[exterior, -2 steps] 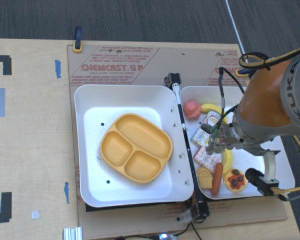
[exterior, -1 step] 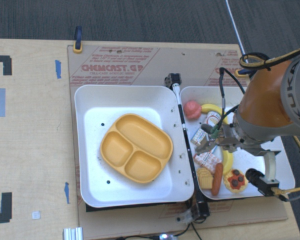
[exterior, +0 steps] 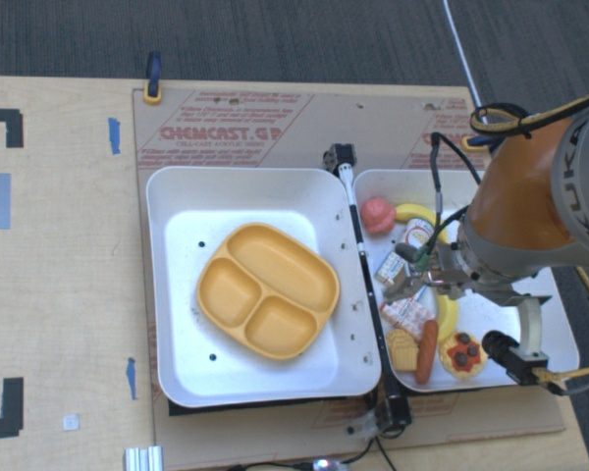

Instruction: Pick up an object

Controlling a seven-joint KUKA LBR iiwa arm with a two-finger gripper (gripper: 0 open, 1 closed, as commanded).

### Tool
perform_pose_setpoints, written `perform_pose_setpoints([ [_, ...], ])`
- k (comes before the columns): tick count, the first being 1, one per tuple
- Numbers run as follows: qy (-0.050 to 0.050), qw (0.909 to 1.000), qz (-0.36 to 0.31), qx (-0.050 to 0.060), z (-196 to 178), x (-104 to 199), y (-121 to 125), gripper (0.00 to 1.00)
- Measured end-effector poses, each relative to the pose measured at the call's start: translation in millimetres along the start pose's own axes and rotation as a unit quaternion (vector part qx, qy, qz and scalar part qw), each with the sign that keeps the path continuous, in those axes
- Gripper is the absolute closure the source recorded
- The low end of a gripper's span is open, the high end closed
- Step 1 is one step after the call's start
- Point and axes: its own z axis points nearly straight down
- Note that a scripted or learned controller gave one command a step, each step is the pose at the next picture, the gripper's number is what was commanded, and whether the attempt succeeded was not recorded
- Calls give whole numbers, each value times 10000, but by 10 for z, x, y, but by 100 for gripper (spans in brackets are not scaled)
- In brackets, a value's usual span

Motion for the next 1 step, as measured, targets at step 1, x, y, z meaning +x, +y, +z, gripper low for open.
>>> perform_pose_setpoints([
  [1, -2, 10000, 8, 16, 566, -546, 231, 0],
])
